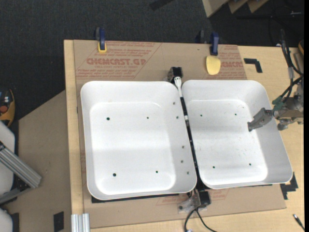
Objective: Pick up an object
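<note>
A small pale-yellow object lies on the cardboard bench top just behind the right bin, below a blue clamp. My gripper reaches in from the right and hangs over the right bin's right side, near its wall. It is a grey shape seen at a slant, with cables behind it. It is far from the yellow object, and I see nothing in it.
The left bin sits beside the right one, with a black strip along their shared edge. A second blue clamp stands at the back left. A metal rail lies off the bench to the left.
</note>
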You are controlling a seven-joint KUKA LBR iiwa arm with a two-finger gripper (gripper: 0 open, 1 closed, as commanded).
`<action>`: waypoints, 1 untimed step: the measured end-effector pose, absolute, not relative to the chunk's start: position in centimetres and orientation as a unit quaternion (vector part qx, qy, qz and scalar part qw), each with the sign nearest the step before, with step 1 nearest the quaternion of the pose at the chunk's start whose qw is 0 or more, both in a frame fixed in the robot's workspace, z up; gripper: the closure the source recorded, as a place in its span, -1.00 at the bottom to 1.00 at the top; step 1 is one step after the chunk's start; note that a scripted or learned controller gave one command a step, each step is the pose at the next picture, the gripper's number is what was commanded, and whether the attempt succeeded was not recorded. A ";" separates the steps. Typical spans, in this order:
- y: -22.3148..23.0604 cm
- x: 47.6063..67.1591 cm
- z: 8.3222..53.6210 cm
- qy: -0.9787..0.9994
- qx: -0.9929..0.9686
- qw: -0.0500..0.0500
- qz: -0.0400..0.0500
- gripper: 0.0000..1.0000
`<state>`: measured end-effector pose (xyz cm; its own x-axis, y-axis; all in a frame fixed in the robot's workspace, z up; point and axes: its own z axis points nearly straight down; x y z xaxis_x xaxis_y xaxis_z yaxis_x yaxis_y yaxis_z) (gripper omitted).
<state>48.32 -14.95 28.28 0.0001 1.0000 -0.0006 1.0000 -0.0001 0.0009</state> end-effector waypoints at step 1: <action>-15.0 48.4 29.4 0.707 0.707 0.002 0.001 1.00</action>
<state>48.39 -14.97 29.36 -0.0004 1.0000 -0.0019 1.0000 0.0004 0.0042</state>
